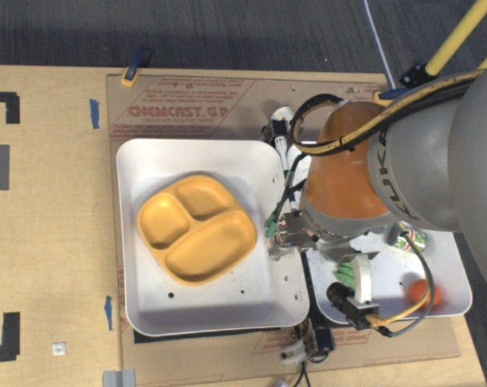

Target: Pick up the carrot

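An orange piece that looks like the carrot (422, 289) lies near the front right of the right bin (453, 258), with a cable looping across it. My arm, with its orange band (344, 168), hangs over the right bin's left half and hides most of it. The gripper (338, 251) points down under the wrist, left of the carrot and apart from it. A green item (345, 274) peeks out just below the gripper body.
A yellow divided plate (197, 227) sits in the middle of the left bin (147, 297). Small colourful bits (410, 240) show at the right bin's far side beside the arm. Cables run over the divider between the bins.
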